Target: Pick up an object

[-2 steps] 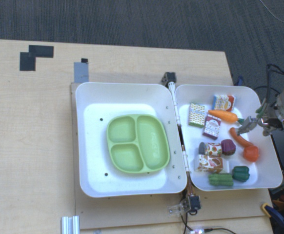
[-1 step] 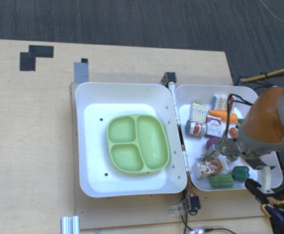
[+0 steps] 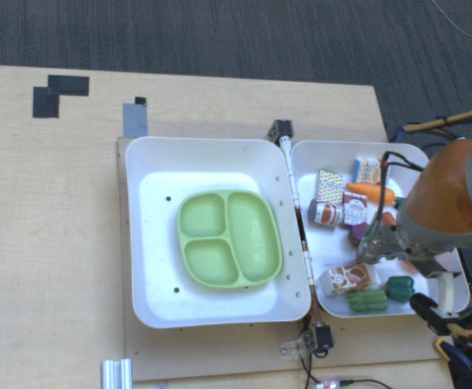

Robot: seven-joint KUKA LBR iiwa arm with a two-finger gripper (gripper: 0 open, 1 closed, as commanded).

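arm point(image 3: 455, 205): bulky rounded body, broad orange band point(image 3: 447, 193) over a grey section below. thin black cable point(image 3: 394, 164) loops off its upper left side. dark gripper point(image 3: 374, 245) parts at the low end, detail possibly blurred.

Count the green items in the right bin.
2: a dark green vegetable at the near edge and a green piece just right of it. The arm may hide others.

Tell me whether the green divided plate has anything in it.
Empty. All three compartments of the green divided plate show bare green; it lies flat in the left bin.
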